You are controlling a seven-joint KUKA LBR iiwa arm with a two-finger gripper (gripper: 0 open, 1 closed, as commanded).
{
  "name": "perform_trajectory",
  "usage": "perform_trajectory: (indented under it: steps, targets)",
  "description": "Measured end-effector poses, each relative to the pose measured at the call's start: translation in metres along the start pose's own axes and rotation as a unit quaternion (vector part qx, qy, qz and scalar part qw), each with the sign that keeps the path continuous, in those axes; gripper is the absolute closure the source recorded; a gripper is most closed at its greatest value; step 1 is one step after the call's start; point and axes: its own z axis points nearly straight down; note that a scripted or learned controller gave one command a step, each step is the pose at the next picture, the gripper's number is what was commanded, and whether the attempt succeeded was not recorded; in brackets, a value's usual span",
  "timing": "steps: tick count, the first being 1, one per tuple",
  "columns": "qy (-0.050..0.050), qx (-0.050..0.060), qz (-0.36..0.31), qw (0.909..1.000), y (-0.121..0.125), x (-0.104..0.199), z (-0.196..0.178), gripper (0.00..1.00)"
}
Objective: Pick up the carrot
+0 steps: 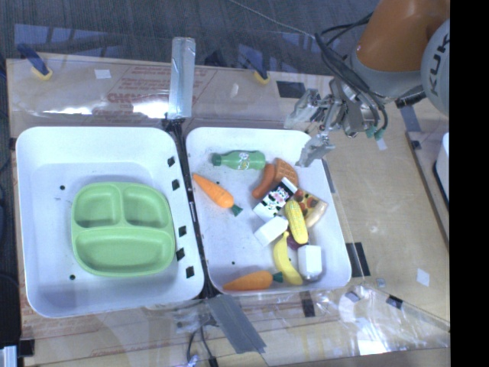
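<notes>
Carrot (pixel 250 281) lies lengthwise along right bin's (pixel 229 140) near wall; second carrot (pixel 213 191) lies diagonal mid-bin. Gripper (pixel 319 132), hovering at far right rim, open, empty.

My orange band (pixel 397 17) glows above white bins (pixel 38 151): orange carrots (pixel 213 191), green plate (pixel 122 229), yellow banana (pixel 284 260).

1. The divided plate (pixel 122 228) lies in the left bin (pixel 30 159).
2. In the right bin (pixel 229 140), one carrot (pixel 213 191) lies left of the bottle (pixel 239 160).
3. Another carrot (pixel 248 281) lies at the front wall, beside the banana (pixel 284 260).
</notes>
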Motion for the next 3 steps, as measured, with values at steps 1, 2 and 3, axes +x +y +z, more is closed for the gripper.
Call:
perform_trajectory:
  steps: [1, 2, 3]
  targets:
    - [0.003, -0.003, -0.121, 0.9926, 0.038, -0.008, 0.198, 0.0]
    - [-0.002, -0.001, -0.164, 0.9864, 0.091, -0.031, 0.194, 0.0]
    - [0.0, -0.001, -0.142, 0.9899, 0.092, 0.03, 0.196, 0.0]
